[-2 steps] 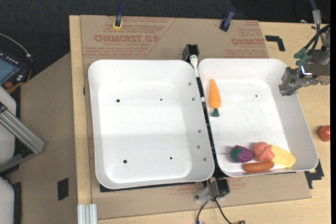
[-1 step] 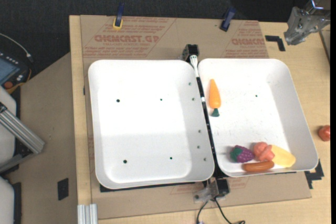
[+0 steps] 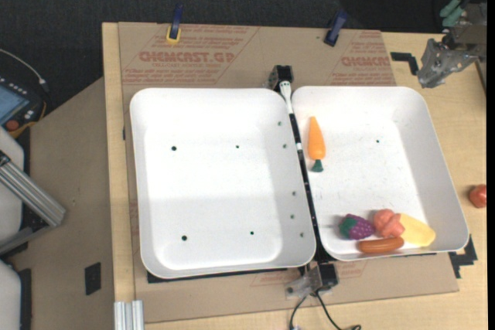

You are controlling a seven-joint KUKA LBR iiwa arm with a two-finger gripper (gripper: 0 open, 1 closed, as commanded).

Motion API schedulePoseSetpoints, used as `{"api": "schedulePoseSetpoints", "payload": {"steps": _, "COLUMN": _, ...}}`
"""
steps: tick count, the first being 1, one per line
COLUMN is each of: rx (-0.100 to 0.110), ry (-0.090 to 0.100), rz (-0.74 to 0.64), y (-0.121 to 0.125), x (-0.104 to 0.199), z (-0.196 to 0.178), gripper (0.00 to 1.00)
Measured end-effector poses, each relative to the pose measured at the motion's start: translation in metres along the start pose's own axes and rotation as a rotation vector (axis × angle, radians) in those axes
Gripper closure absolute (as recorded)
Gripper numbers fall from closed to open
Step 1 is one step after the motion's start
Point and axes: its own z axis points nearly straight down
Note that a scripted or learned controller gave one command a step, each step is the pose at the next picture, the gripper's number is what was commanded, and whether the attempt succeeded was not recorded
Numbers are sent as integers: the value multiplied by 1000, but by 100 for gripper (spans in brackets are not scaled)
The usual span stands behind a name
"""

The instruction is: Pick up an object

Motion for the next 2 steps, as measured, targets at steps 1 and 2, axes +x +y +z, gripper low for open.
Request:
{"api": "schedulePoseSetpoints", "payload": {"steps": 1, "rx": -11, "ry": 1, "rz": -11, "y": -11, "x": 73, "z": -31, "gripper": 100}}
{"api": "schedulePoseSetpoints", "payload": {"steps": 2, "rx": 3, "ry": -1, "rz": -1, "y": 33, "x": 43, "z": 107, "gripper": 100}}
